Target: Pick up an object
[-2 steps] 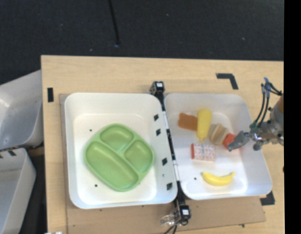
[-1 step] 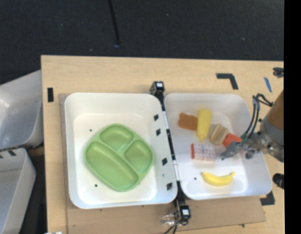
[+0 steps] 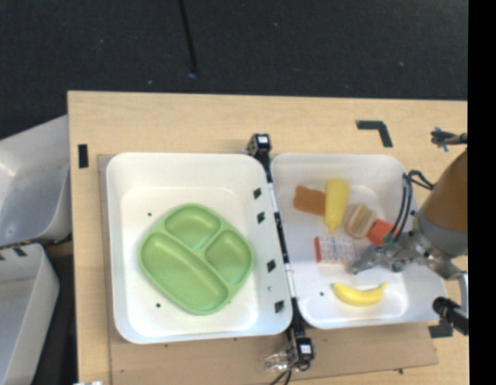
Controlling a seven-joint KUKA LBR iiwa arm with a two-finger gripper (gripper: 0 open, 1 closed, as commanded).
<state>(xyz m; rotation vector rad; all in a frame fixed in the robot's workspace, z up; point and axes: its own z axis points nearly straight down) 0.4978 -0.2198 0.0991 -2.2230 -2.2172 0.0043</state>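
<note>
Though its spread cannot be told, pincer (image 3: 368, 261) low over the banana (image 3: 359, 293)

Landmark: left bin (image 3: 119, 311), white, shallow, on the light wood table (image 3: 176, 119). Green divided plate (image 3: 197, 257) lies flat inside it, three compartments, slightly toward its near-left. Right bin (image 3: 312, 167) touches its right side. Dark floor (image 3: 312, 30) beyond the table.

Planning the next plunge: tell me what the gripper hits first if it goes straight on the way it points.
Probably the clear packet: the gripper points left at it, above the banana. Height is unclear.
</note>
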